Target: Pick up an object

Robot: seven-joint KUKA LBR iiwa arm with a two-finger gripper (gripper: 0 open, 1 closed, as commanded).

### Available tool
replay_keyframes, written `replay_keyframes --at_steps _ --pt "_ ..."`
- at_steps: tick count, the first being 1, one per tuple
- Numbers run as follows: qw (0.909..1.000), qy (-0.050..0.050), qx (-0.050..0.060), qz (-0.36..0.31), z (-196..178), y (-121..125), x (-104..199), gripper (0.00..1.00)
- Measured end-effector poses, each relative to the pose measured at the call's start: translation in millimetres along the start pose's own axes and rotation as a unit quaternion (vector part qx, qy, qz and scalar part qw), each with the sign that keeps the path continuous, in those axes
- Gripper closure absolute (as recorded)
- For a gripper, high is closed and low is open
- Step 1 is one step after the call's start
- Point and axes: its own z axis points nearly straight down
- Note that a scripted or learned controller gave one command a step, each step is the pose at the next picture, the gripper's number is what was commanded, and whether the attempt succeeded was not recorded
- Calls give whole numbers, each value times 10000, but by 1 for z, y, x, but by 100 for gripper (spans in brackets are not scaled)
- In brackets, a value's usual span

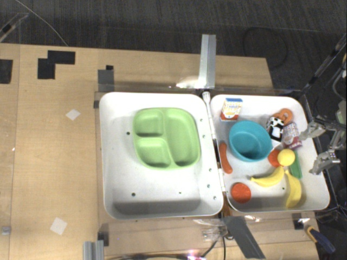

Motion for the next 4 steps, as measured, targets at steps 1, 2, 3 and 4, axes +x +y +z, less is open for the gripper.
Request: replay_keyframes --at_steps 1,2,3,4 --pt "9984 69 -21 565 137 -11 -2 0" --pt "9980 -67 21 634 189 -11 -35 0" --pt "9957 -100 15 922 188 36 -3 0" --pt "9995 -35 56 312 189 35 -87 0"
